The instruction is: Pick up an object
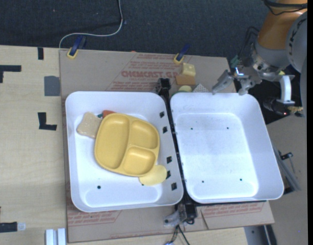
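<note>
A yellow divided plate (pixel 127 144) lies in the left bin (pixel 77 188). A tan sponge-like slab (pixel 88 125) sits by its upper left edge, with a small red piece (pixel 108 113) peeking out behind the plate. A pale yellow banana-shaped piece (pixel 153 175) rests at the plate's lower right. My gripper (pixel 231 83) hovers above the far rim of the right bin (pixel 223 147), well away from these objects, open, with nothing between its fingers.
Behind the bins, on the cardboard (pixel 131 73), stand a tan block (pixel 186 74) and a small pale object (pixel 184 89). Black clips (pixel 164 88) run along the seam between the bins. A white cable (pixel 103 32) loops across the dark floor at the back.
</note>
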`<state>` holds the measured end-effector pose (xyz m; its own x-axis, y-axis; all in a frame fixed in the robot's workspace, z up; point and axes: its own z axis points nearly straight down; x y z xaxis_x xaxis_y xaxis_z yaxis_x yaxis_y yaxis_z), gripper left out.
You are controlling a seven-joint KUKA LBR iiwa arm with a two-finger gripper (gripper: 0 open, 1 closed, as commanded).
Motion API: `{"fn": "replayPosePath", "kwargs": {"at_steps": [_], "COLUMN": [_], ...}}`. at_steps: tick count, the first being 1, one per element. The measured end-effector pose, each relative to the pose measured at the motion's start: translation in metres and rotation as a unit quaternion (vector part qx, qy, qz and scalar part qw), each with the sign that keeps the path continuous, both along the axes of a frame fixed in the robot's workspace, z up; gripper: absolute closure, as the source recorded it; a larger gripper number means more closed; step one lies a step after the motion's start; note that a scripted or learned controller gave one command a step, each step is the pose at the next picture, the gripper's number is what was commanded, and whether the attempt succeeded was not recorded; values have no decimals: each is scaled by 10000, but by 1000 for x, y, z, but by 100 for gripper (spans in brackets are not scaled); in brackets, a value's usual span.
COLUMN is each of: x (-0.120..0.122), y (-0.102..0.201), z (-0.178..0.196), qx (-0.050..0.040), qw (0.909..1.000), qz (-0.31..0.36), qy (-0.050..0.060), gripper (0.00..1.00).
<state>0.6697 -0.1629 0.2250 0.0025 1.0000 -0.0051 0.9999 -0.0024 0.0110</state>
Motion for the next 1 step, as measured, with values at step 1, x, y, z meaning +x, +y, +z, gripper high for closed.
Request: {"fn": "replayPosePath", "kwargs": {"at_steps": [1], "x": [-94], "y": [75], "z": [-43], "qx": [47], "qw": [9999], "qz": [31], "qy": [113], "gripper": [0]}}
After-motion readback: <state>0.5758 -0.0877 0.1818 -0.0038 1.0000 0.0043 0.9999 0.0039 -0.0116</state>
